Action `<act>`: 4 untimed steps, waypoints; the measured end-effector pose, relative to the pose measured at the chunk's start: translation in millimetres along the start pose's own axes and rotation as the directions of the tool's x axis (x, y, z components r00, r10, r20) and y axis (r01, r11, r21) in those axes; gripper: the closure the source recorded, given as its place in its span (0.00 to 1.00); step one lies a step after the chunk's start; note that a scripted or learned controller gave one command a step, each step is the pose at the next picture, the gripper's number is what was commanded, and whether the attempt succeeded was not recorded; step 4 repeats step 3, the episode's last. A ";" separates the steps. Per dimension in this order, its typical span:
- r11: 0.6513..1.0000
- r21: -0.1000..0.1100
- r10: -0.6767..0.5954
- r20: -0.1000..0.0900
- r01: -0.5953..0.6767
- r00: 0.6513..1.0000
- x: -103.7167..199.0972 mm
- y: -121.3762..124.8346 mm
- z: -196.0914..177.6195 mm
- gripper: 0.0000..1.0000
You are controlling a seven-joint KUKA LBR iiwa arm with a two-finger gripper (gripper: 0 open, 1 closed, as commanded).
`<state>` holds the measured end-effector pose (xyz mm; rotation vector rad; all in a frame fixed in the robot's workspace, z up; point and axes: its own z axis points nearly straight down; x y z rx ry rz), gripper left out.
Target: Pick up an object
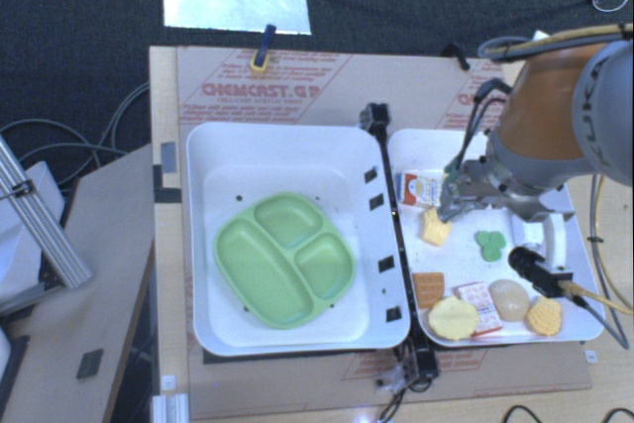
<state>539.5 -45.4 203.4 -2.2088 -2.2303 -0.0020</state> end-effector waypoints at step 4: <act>1.000 -0.002 0.001 0.001 -0.001 1.000 144.6 -35.0 -10.5 1.00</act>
